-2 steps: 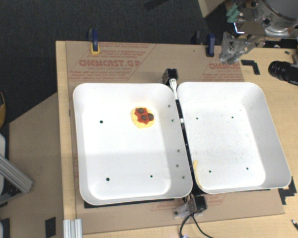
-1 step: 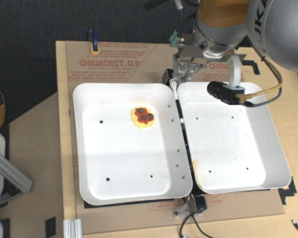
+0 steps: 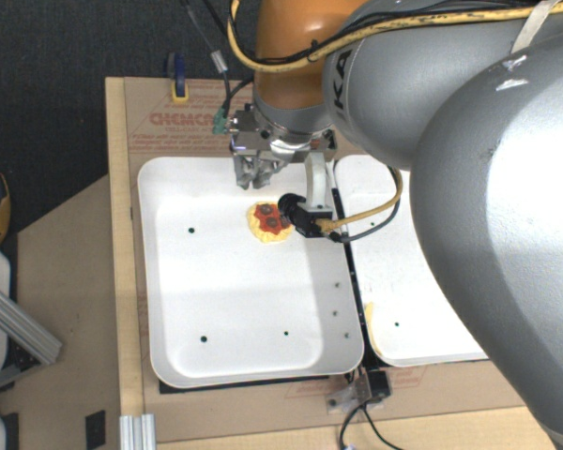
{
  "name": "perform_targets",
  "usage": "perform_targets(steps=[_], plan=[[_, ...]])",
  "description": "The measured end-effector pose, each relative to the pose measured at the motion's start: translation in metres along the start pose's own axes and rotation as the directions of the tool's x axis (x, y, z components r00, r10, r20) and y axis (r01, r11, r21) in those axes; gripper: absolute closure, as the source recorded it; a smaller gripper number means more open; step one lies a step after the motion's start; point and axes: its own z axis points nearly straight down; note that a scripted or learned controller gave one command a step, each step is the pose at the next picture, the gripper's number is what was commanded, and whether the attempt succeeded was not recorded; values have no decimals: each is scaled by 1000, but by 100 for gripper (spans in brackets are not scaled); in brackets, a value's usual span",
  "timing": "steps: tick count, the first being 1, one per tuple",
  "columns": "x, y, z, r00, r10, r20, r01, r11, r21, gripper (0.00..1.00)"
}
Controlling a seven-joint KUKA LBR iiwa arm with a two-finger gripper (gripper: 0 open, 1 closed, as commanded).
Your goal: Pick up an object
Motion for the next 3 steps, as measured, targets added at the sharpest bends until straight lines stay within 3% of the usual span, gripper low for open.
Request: perform_targets(steps=[1, 2, 3], plan=[[-22, -12, -81, 1000, 12, 0, -12, 1000, -18, 100], [-94, -28, -115, 1000, 16, 3, -16, 1000, -16, 100], [-51, 3, -16, 1000, 7, 2, -7, 1000, -1, 100]])
